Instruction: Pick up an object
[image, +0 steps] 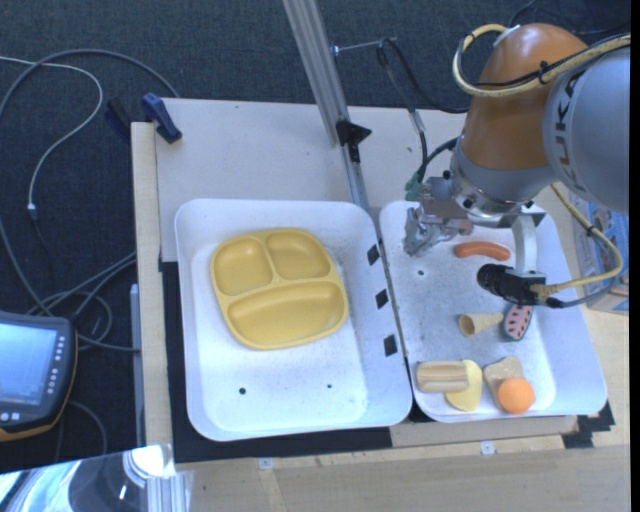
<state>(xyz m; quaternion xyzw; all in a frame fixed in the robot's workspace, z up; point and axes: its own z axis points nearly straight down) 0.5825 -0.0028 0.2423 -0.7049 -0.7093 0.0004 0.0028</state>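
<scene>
A: If the gripper (420, 240) drops straight down from where it hangs, over the far-left corner of the right bin (440, 300), I'd say it meets bare floor, since nothing lies under it. I can't tell from this angle whether it is open or closed, but I see nothing held in it.

B: And the nearest thing to pick?

A: The red sausage (482, 250), just to its right, lying flat. It's thin and round, so a grasp off its middle would likely roll it aside or squeeze it out.

B: What else is about?

A: Leftmost is a yellow divided plate (280, 290), alone in the left bin (290, 390). It looks too wide and flat to pinch except at a rim. In the right bin, a cone (478, 323) lies beside a watermelon slice (517, 322), apart from the sausage. Along the near wall a bread roll (442, 376), a yellow wedge (463, 398), a tan block (500, 372) and an orange (516, 397) sit touching.

B: Trouble there?

A: Crowding. Reaching for one would likely nudge its neighbours, and the wall leaves little room.
</scene>
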